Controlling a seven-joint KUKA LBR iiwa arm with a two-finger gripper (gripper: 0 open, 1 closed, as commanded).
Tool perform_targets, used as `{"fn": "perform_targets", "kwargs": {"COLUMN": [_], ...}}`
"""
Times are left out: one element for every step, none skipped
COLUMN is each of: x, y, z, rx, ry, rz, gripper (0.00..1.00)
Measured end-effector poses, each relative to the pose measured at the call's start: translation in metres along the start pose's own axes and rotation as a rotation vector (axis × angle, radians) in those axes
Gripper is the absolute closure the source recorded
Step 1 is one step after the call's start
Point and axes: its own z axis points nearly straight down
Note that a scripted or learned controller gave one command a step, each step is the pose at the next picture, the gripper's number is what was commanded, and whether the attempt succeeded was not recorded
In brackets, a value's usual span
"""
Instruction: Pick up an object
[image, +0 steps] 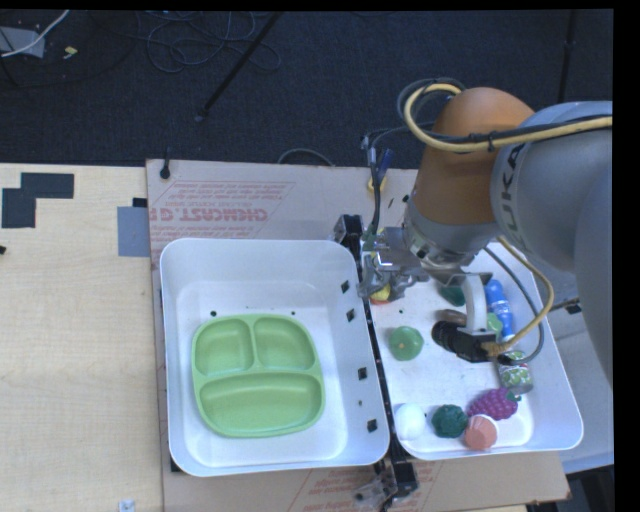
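Note:
My gripper hangs low over the far left corner of the right bin, close to the wall between the two bins. A small yellow and red thing shows right under it, partly hidden by the gripper. Whether that thing is held or just lying there cannot be made out. A green round object lies a little in front of the gripper on the bin floor.
The left bin holds a light green divided plate. Along the right bin's near side lie a white ball, a dark green lump, purple grapes and a pink-orange piece. A blue bottle lies further right.

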Motion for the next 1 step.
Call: {"fn": "perform_targets", "kwargs": {"x": [-0.0045], "y": [-0.0014], "z": [0.0129], "rx": [0.000], "ry": [-0.002], "rz": [0.000], "gripper": [1.00]}}
